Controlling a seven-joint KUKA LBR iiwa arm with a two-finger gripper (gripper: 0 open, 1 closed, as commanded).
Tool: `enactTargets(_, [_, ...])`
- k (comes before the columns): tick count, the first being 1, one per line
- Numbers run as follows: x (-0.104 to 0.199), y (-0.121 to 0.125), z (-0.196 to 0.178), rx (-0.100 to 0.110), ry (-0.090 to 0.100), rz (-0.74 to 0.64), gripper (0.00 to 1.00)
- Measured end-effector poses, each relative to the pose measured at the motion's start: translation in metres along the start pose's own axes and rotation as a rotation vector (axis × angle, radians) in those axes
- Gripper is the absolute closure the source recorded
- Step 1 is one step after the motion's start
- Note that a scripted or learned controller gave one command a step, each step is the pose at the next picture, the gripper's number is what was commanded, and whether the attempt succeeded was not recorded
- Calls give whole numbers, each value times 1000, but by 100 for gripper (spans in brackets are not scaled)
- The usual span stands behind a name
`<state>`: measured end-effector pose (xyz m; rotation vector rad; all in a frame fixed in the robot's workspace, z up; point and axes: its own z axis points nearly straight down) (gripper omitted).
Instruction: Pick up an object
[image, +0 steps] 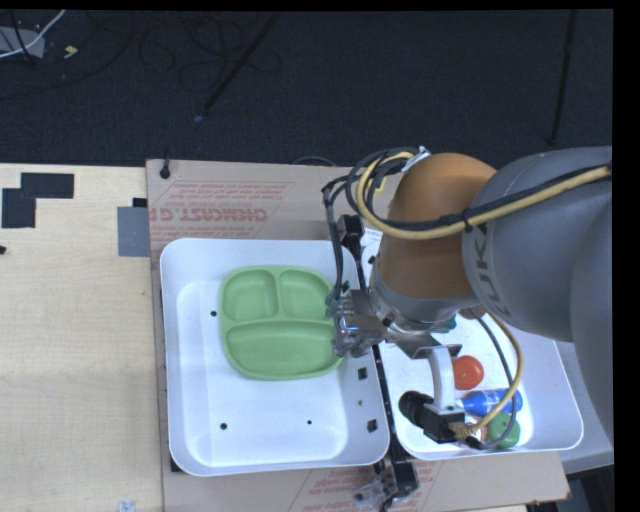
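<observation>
A green divided plate (278, 322) lies in the left white bin (260, 440), toward its upper right part. My gripper (346, 328) is low at the plate's right rim, close to the wall between the two bins. It touches or nearly touches the rim, and the arm's wrist hides the contact. In the right bin (560, 420) a red ball (467, 373), a blue object (492, 402) and a green object (508, 433) sit together, partly behind the arm.
The grey and orange arm covers most of the right bin's upper half. The bins rest on a cardboard sheet (230, 200) on a pale wooden bench (70, 330). The left bin's lower half is bare white floor.
</observation>
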<state>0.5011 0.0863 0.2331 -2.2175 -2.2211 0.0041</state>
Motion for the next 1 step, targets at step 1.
enactTargets(1, [-14, 12, 8, 0, -2, 3, 100])
